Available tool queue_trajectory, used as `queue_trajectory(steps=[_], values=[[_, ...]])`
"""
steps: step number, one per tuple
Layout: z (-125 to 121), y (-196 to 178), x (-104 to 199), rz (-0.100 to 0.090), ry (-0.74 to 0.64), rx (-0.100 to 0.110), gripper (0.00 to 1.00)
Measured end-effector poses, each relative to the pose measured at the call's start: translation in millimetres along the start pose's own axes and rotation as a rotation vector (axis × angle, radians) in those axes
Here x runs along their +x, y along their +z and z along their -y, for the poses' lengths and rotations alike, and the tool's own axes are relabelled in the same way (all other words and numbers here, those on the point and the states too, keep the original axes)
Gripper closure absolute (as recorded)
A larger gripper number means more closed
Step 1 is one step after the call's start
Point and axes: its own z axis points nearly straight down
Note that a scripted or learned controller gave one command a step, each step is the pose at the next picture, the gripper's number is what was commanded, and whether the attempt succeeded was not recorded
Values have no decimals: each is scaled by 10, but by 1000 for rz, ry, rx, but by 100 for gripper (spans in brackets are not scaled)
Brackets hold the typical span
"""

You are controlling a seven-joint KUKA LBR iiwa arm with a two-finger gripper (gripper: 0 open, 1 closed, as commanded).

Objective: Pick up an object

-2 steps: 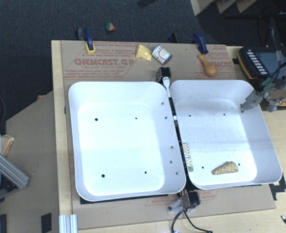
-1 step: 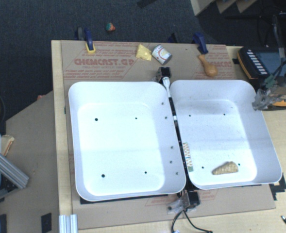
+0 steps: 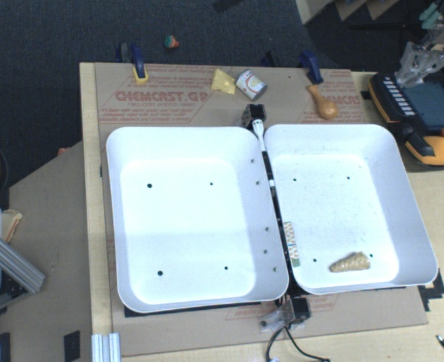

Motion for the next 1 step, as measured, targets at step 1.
queue_trajectory(steps=[1], values=[[-71,1191,143,-6,8,33,100]])
